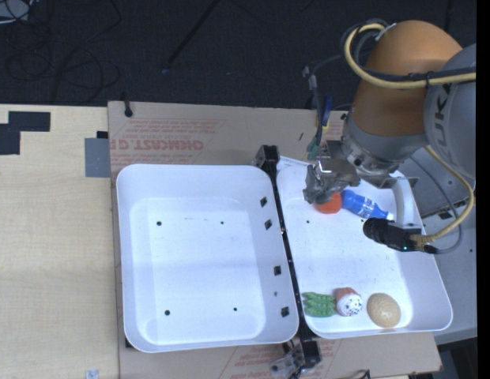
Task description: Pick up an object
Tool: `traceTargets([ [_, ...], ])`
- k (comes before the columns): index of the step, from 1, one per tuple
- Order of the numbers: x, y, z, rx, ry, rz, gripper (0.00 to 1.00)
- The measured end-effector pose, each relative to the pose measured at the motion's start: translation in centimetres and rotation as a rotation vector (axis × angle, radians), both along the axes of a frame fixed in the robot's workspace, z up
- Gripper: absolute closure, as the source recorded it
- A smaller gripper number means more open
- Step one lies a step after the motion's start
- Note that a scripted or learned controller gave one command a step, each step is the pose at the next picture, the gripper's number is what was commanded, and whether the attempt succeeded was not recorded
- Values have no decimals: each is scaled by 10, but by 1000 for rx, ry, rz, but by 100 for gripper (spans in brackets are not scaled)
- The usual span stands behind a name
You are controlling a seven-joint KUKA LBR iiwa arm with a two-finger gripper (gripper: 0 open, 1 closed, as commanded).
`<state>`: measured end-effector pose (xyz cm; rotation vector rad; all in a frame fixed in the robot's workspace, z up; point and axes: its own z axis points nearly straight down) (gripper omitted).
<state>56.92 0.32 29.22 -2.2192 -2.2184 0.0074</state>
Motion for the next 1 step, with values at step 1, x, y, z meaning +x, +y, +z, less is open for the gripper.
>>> traceTargets([
  [1, 0, 0, 0, 0, 0, -1, 0],
])
